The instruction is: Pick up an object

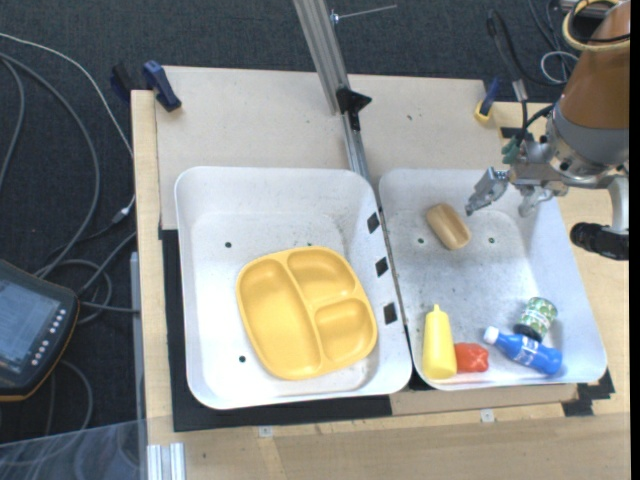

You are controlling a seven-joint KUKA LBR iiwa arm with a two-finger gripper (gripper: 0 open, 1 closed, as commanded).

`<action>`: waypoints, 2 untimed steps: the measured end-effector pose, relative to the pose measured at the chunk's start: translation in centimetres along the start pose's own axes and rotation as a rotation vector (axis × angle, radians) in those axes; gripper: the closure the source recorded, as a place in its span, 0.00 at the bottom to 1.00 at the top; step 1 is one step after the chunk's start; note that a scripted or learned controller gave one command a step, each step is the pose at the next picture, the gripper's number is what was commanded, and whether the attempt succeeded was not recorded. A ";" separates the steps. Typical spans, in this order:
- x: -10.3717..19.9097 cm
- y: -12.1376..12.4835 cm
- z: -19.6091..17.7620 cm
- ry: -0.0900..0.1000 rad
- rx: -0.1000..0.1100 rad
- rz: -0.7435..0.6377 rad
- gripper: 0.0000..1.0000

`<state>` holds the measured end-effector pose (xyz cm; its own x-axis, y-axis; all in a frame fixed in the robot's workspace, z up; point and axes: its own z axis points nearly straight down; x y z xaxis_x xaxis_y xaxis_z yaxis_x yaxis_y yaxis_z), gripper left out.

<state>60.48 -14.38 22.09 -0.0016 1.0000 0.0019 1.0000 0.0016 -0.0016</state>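
Both fingers of the gripper stand spread apart with nothing between them; we see one finger angled down toward the bread roll and the other at the right, above the right bin. We judge this spread stance as preparation for a descent, since the jaws must straddle an object before closing. The bread roll lies in the upper part of the right bin, near the gripper and apart from it, so it is the likeliest candidate. We note four further objects grouped along the near edge of that bin: a yellow bottle, a red object touching it, a blue bottle and a green-capped jar. Their crowding makes a clean grasp less certain there. A yellow divided plate lies alone in the left bin.
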 end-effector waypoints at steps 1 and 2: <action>0.0 0.0 0.0 0.000 0.000 0.000 0.00; 0.6 0.8 5.3 0.000 0.004 0.000 0.00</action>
<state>61.27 -13.73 16.83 -0.0014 1.0000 0.0019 1.0000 0.0014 -0.0059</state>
